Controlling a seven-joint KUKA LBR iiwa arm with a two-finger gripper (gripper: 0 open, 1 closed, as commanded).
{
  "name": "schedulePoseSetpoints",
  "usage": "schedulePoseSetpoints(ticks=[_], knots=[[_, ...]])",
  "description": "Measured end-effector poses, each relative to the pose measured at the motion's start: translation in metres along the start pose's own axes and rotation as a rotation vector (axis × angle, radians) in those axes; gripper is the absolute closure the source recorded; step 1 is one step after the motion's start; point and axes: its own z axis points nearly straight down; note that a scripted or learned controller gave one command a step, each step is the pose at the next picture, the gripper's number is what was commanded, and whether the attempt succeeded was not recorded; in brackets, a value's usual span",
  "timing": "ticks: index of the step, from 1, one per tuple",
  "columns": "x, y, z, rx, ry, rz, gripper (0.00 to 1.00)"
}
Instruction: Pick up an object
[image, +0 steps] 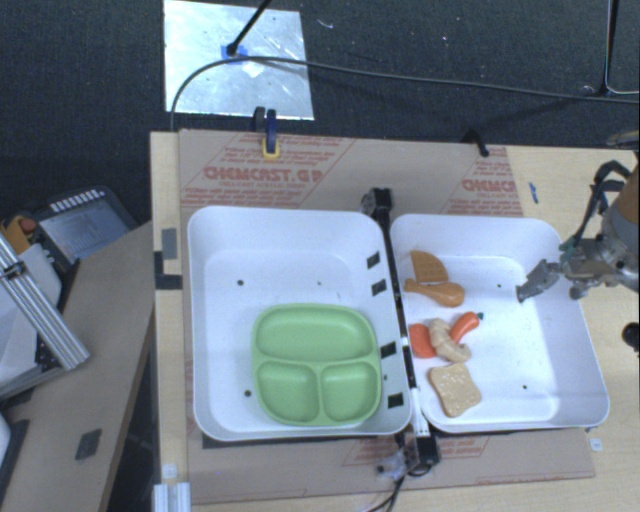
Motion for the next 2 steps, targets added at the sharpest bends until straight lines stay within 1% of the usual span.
schedulePoseSetpoints(ticks=[1,2], knots=[[0.000,0.003,-0.006,-0.011,-0.003,-0.003,0.00],[0.010,0.002,0.042,-0.008,-0.002,-0.003,0.00]])
